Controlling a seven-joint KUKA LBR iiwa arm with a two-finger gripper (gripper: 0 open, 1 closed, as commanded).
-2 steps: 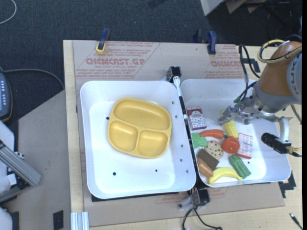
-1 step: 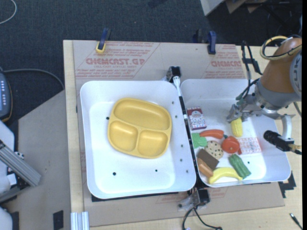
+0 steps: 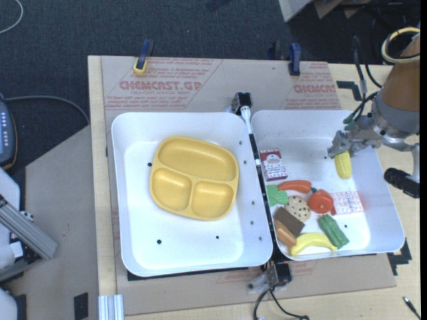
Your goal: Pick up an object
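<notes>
Camera view: grey arm with orange band reaches in from 3 o'clock, wrist bent down, jaws point(image 3: 343, 153) closed around the top of a small yellow corn-like plastic piece point(image 3: 343, 165) at the right white bin's point(image 3: 300, 122) 1 o'clock. Grip looks shallow, so it could slip out on lifting. Yellow divided plastic plate point(image 3: 193, 177) sits in the left white bin point(image 3: 127, 199).

Even overhead lighting; white bins point(image 3: 133, 199) near overexposed, shadows soft, dark floor point(image 3: 67, 19) dim; focus perhaps slightly soft throughout.
</notes>
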